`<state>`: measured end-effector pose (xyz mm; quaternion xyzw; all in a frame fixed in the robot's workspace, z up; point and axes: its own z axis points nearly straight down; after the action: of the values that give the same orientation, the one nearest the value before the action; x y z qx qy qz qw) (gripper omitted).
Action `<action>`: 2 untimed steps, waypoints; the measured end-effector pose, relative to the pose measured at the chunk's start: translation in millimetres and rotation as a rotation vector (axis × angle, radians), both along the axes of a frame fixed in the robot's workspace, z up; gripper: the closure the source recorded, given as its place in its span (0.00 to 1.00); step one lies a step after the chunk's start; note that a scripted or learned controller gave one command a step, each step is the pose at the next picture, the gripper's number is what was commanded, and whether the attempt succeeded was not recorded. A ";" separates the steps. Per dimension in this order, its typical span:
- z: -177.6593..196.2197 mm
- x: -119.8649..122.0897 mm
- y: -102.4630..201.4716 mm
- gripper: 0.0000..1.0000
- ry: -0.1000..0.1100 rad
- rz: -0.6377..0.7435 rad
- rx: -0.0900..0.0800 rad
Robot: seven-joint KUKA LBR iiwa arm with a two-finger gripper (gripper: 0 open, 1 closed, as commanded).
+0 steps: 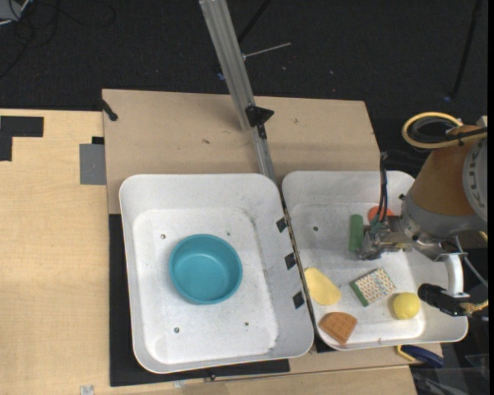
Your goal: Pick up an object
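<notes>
Single arm (453, 189) enters from right edge — grey casing, broad orange band above wrist. Forearm slants down and leftward, wrist bent toward bench. Gripper (375, 243) low at arm's left end, dark metallic, pointing down and slightly left — fingertips hard to separate against clutter at this angle. Black cable runs up along wrist from gripper body. Yellow hose loops above upper arm near right edge. Rest of arm cut off by frame.

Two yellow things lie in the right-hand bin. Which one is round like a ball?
The yellow ball near the bin's front right corner. The other, a pale yellow piece by the left wall, is longer and flatter.
</notes>
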<state>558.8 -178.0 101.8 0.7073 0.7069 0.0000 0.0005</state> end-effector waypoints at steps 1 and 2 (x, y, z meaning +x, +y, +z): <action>57.4 8.6 4.3 1.00 -0.004 0.001 0.000; 109.7 9.3 4.0 1.00 -0.003 0.000 0.000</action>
<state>568.1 -174.0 211.5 0.7071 0.7071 0.0011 0.0017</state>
